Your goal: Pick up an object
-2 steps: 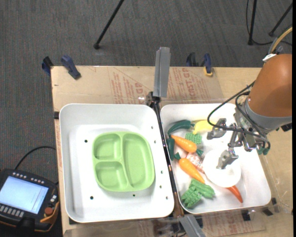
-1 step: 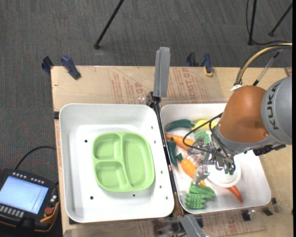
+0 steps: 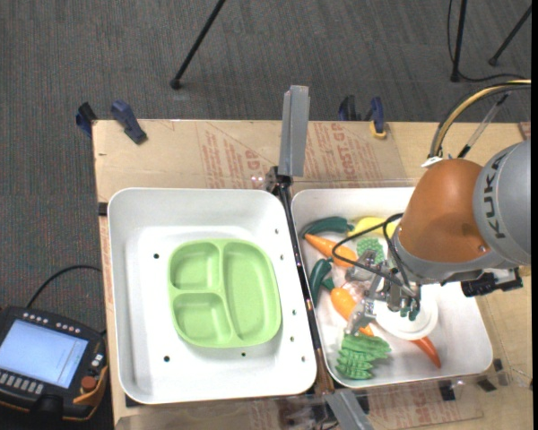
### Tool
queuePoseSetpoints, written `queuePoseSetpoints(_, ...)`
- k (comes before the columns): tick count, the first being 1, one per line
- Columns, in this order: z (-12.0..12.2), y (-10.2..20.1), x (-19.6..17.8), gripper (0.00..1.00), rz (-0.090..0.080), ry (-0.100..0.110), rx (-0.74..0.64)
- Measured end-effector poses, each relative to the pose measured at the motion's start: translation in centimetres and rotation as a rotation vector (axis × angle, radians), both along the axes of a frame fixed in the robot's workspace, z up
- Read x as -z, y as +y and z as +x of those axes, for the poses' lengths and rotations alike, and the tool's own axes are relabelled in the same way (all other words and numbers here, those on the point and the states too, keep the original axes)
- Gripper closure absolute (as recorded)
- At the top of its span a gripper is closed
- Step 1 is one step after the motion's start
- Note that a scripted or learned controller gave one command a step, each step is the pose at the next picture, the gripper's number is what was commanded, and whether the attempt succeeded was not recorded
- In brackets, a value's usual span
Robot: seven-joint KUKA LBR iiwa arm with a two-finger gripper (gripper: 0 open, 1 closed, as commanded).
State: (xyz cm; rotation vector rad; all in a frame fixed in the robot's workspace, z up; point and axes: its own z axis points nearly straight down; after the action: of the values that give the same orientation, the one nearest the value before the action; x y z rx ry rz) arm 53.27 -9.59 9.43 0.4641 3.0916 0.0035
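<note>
The right bin holds a heap of toy food. In it are an orange carrot, a second orange piece, a dark green curved piece, a yellow piece, a ridged light green piece, a small white dish and an orange chilli. My gripper reaches in from the right, low over the middle of the heap. It is open, its metal fingers spread just right of the second orange piece. Nothing sits between them.
In the left bin lies a light green divided plate. A grey upright post stands behind the seam between the bins. Blue clamps grip the cardboard bench edge. A teach pendant lies at the lower left.
</note>
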Motion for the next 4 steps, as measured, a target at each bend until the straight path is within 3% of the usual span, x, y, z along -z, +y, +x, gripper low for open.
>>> queuePoseSetpoints(1,-2.9,1.2,0.0,0.00,0.002,-0.003,0.186)
queuePoseSetpoints(2,-4.8,1.4,0.0,0.00,0.003,-0.005,0.271)
queuePoseSetpoints(3,-5.1,1.5,0.2,0.00,0.008,-0.002,0.494)
queuePoseSetpoints(4,-5.0,1.4,-0.8,1.00,0.006,-0.006,0.491)
